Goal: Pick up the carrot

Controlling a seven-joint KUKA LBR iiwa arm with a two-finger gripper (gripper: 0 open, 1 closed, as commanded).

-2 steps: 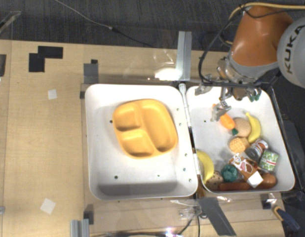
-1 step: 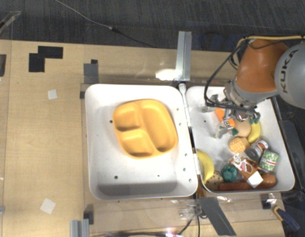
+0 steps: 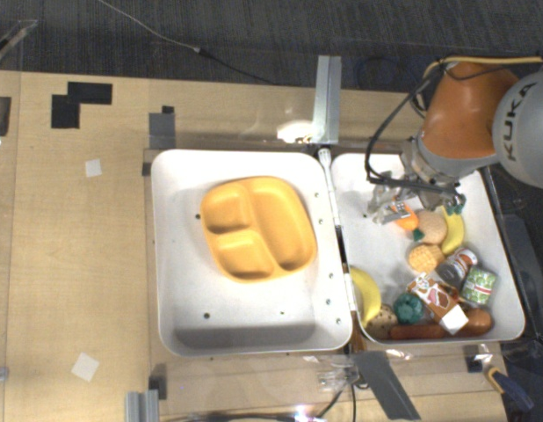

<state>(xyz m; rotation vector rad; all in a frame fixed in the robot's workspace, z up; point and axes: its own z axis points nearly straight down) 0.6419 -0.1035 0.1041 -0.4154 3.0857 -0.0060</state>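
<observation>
Two shallow white bins sit side by side on a pale wooden desk (image 3: 78,262), seen from above at a slant. The left bin (image 3: 179,262) holds one thing: a yellow plate (image 3: 254,227) with three compartments, lying near its middle. The right bin (image 3: 359,183) holds a crowded heap of toy food along its right and near sides.

In that heap there are two bananas: one banana (image 3: 369,293) lies against the bin's left wall, the other banana (image 3: 453,231) stands among the pile at the right. There is one round cracker (image 3: 423,258), one pale bun (image 3: 431,228), one green can (image 3: 480,287) and one brown sausage (image 3: 416,331) along the near edge. The remaining small pieces are too jumbled to count or name.

The one carrot (image 3: 409,221), small and orange, lies in the upper middle of the right bin, just left of the pale bun. The gripper (image 3: 396,206) hangs directly over it, partly hiding it. Whether the gripper is parted or closed, or has hold of anything, cannot be made out. The grey arm (image 3: 465,117) with its orange band enters from the right and is cut off at the edge.

Behind the desk is dark carpet (image 3: 210,16) with a thin cable across it. Black markers (image 3: 78,102) sit on the desk's far left.
</observation>
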